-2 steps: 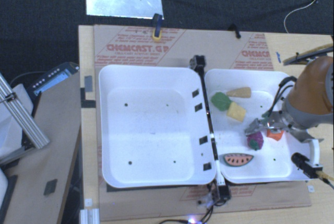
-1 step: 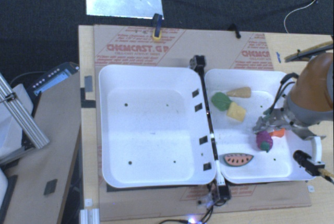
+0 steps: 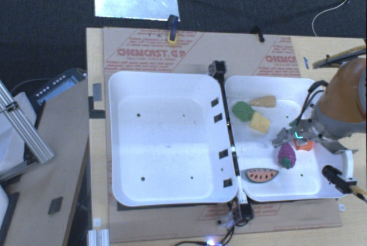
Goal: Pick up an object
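Near the right bin's (image 3: 309, 184) right edge, my gripper (image 3: 291, 137), grip state unreadable, hovers over the purple toy (image 3: 287, 156); looks light, rigid, slippery; I'd pinch its middle

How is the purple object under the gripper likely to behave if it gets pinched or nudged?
The purple object looks like a small rounded toy fruit, so it is probably light and stiff. Its oval shape may let it roll or squirm away from the gripper above it. It lies close to an orange piece, which a nudge could also shift.
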### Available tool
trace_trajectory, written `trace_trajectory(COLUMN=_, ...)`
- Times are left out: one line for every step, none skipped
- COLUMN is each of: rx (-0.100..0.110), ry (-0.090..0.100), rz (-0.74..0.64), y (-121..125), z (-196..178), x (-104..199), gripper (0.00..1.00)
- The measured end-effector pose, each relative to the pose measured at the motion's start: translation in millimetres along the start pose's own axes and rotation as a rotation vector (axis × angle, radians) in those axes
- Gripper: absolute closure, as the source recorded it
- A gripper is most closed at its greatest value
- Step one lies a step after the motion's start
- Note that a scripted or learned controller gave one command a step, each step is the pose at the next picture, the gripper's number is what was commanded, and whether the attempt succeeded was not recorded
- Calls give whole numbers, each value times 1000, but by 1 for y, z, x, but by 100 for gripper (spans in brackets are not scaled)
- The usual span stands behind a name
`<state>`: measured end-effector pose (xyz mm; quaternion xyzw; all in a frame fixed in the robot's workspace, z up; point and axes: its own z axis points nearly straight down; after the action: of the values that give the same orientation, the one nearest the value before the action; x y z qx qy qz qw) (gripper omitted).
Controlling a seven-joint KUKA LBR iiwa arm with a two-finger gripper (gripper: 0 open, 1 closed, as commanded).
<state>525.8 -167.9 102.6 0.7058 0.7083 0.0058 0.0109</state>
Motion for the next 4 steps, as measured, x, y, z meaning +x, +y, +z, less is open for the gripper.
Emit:
trace_trajectory(rx=14, ry=22, rz=-8, y=41, z=14, x=-18, gripper=0)
trace_trajectory(rx=19, ry=6, rz=-1, y=35, z=18, x=-25, gripper=0)
trace_trajectory(rx=21, ry=7, rz=0, y=34, z=19, x=-25, gripper=0)
trace_trajectory(rx=36, ry=8, rz=-13, y=142, z=21, x=13, gripper=0)
